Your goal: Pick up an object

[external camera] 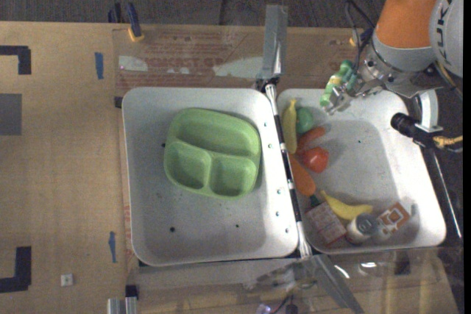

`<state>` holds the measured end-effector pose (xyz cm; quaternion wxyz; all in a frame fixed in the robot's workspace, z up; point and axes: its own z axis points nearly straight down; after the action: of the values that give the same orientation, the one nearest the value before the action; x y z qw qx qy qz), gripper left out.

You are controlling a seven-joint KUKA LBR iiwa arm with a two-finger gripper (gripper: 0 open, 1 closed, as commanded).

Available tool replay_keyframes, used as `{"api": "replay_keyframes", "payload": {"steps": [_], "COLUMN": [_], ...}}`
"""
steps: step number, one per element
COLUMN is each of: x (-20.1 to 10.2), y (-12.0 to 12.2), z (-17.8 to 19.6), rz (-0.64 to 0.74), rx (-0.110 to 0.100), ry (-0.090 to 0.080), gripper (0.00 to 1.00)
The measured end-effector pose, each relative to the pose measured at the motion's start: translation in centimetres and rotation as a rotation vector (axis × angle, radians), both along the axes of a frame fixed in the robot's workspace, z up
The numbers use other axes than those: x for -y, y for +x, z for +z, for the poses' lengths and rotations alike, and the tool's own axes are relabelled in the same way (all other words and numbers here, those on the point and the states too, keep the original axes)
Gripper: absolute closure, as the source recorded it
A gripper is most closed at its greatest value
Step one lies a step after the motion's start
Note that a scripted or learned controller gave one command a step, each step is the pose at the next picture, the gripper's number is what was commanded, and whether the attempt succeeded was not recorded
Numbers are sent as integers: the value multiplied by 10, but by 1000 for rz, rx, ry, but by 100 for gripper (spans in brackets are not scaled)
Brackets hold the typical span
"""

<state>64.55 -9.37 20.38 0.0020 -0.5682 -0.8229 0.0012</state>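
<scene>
End effector above right bin, grip state unclear; yellow-green toy beside, tomato below.

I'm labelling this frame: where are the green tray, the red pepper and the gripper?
green tray [193, 134], camera view, its upper compartment.
red pepper [317, 159], camera view, its middle.
gripper [329, 104], camera view, its fingertips.

arm cut off by top and right edges. gripper kinda blurry, holding anything? can't tell. cartons in right bin's near corner too small to read, half under banana.
</scene>
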Motion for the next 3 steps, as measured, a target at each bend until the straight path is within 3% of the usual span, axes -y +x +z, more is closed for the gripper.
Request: {"api": "replay_keyframes", "payload": {"steps": [1,2,3], "x": [0,65,131], "y": [0,-8,-101], "z": [0,-111,23], "rz": [0,125,-223], "rx": [0,6,4], "ry": [0,0,-2], "gripper": [0,0,0]}}
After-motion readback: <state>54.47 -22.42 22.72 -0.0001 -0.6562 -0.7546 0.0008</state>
